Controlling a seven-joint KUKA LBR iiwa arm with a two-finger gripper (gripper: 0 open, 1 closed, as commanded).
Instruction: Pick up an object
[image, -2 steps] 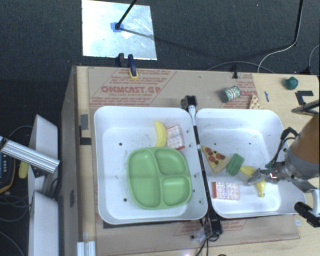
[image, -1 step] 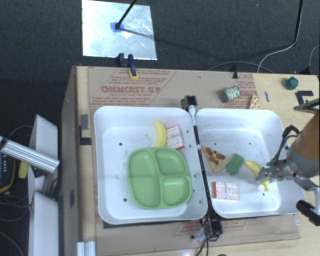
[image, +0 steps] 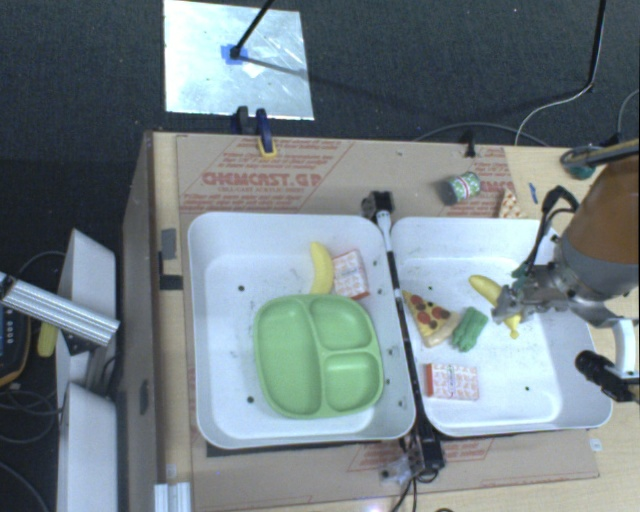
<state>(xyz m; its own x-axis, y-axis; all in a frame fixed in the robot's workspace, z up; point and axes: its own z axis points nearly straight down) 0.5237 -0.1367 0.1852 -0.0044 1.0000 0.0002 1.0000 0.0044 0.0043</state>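
I looked down at my bench (image: 300, 165) and saw two white bins side by side. In the left bin (image: 215, 300) sat a green plate (image: 318, 355) with three parts. Just past the plate lay a yellow banana (image: 320, 268), and a small red and white card (image: 350, 274) lay right beside it.

My arm (image: 608, 235) reached in from the right, over the right bin (image: 545, 405). The claw (image: 515, 303) was low over the far right part of that bin. It was right next to a small yellow banana (image: 486, 288). I could not tell how far open the claw was, or if it had hold of anything.

Near the claw lay a green toy (image: 469, 329), touching a pizza slice (image: 432, 318). Another red and white card (image: 452, 381) lay closer to me. A small can (image: 463, 187) lay on the bench behind the bins.
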